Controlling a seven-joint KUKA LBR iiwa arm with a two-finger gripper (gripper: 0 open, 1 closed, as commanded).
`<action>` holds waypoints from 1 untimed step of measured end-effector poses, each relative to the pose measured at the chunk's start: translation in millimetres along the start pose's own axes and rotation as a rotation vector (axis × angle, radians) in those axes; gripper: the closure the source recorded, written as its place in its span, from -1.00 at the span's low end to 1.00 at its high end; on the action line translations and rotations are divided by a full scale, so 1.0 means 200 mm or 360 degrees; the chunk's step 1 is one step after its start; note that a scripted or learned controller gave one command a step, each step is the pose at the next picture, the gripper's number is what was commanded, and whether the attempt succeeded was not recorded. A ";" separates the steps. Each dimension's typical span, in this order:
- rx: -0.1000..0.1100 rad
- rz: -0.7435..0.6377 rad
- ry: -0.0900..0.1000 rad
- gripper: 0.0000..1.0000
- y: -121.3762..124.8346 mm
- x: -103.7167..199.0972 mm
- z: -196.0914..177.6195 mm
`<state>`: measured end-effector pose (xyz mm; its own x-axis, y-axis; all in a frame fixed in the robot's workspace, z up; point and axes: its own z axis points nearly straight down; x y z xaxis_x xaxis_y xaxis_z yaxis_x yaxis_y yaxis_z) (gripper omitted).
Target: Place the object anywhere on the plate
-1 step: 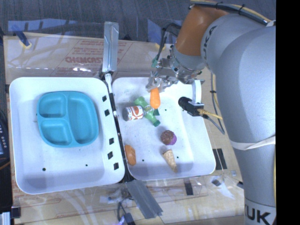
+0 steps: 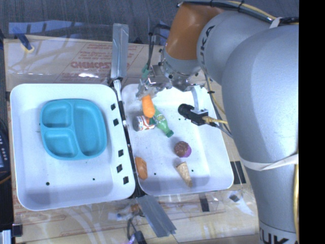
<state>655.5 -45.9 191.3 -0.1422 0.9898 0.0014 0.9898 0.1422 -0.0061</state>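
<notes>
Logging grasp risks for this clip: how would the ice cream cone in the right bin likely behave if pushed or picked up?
The cone lies on its side, so a push would probably roll it in a curve around its narrow tip. It looks like a small toy, likely light and rigid. Its tapered shape may let it slip out of a pinch.

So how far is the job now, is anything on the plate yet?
Nothing looks done: the blue plate in the left bin has no object on it. In hand: the gripper is low in the right bin, just above the carrot; whether it grips is unclear. Left to do: lift an object, carry it over, set it on the plate.
</notes>
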 end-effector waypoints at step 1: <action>0.0004 -0.0193 0.0000 1.00 0.04 0.34 0.00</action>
<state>654.2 22.3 190.7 -0.2611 0.9653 0.0024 0.9653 0.2611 -0.0083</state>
